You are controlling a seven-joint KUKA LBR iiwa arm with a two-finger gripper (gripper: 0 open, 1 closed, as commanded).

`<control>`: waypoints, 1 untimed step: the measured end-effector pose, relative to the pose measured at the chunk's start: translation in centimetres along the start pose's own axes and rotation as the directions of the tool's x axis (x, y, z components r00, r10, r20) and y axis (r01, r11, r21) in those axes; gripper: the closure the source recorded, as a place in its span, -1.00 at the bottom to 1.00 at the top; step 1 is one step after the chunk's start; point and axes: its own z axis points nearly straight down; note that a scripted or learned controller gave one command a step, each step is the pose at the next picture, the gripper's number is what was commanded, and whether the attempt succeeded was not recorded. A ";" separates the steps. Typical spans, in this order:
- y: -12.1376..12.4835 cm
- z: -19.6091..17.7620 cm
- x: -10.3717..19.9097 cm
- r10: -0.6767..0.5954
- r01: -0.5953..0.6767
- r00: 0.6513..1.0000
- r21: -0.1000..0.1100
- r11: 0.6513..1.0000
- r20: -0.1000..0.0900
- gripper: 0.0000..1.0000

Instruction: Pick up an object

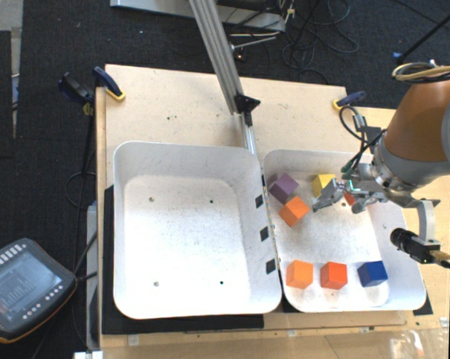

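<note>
My gripper hangs over the right bin, fingers apart, holding nothing. The yellow block sits just beside it.

A robotics lab, by the look of it. The plywood surface is held by clamps at its corners, loose cables trail over dark carpet, and a teach pendant lies nearby.
</note>
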 end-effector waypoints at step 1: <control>0.1 -0.2 0.0 0.002 -0.002 1.000 -0.003 1.000 0.001 -1.00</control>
